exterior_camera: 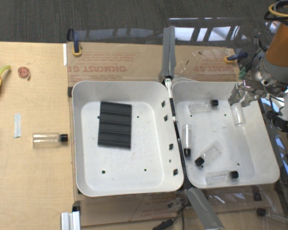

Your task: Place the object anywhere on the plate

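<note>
Two shallow white bins lie side by side: the right bin [259, 176] beneath the pincer [240, 99], the left bin [79, 128] well off to its left, bearing one dark ribbed plate [115, 125]. Five clear black-capped vials are in the right bin — one [238, 115] just below the pincer, one [203, 106] near its left, one upright-lying [186, 139], one tilted [207, 155] and one along the near wall [222, 176] farther below; a sixth vial [50, 138] rests on the bench far left. Whether the pincer is spread or pinching cannot be told; the nearest vial looks to hang at its tips, though contact is unclear. Likely risks: a smooth round vial slipping free in transit, or rolling off the ribbed plate once released — both owing to its cylindrical, transparent body.
</note>
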Tool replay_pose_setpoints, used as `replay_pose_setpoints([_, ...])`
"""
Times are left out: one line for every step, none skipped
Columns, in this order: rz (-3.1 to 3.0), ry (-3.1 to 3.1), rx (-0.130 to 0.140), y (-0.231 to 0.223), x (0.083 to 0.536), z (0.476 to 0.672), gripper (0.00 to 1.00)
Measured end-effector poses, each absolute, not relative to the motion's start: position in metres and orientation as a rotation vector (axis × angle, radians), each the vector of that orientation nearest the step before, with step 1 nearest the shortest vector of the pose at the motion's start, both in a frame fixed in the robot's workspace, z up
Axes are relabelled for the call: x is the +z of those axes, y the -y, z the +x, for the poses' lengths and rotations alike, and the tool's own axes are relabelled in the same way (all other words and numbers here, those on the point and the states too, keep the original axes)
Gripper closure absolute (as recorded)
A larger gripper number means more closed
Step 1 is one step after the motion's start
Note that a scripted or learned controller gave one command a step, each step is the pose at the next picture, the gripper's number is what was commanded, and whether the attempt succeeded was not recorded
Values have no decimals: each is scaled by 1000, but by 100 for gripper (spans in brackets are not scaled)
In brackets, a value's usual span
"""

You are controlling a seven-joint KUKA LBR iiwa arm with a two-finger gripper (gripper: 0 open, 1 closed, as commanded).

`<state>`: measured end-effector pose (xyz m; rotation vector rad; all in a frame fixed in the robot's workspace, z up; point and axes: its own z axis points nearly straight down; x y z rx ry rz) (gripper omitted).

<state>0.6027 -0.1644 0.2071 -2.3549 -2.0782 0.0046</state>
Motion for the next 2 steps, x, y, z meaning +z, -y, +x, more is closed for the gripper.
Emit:
replay_pose_setpoints([-2470, 1940, 6, 24, 208, 656, 100])
replay_pose_setpoints([-2430, 1989, 7, 80, 190, 658, 100])
